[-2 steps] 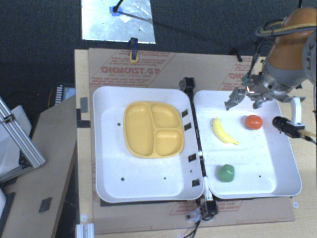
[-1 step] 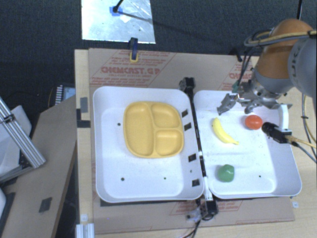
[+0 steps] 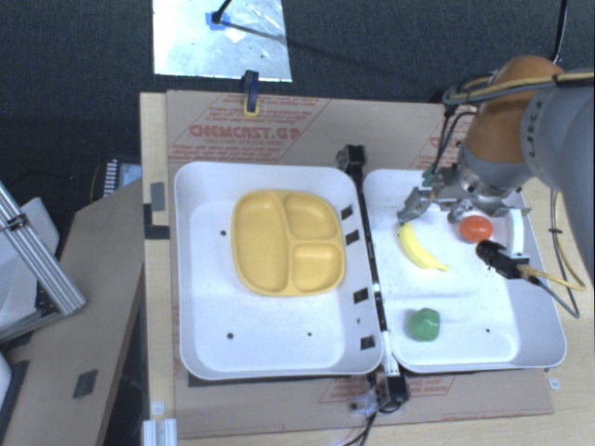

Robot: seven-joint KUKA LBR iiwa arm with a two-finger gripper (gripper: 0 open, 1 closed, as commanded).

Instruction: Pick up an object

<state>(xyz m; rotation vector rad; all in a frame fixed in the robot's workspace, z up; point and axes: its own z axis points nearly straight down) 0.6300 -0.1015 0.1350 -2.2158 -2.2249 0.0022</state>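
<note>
Gripper: the gripper (image 3: 420, 203) hangs over the back-left part of the right bin (image 3: 539, 342), just above the top end of the banana (image 3: 420, 248). Nothing shows between its fingers. Whether they are spread or closed cannot be told from this angle.
Arm: the arm (image 3: 521, 119) reaches in from the right, orange band above the wrist.
Candidate objects: 3 in the right bin. The banana lies near the bin's left wall, the orange ball (image 3: 476, 227) sits just beside the wrist, and the green object (image 3: 425, 324) rests toward the front, well apart from the gripper.
Left bin: the left bin (image 3: 204, 342) bears 1 yellow divided plate (image 3: 286, 242).
Step in hand: judged as approach; no object is lifted yet.
Next move: likely a descent onto the banana, with the fingers straddling its narrow width, then closing and lifting.
Risk: the curved banana may roll or slip from a grip near its tip.
</note>
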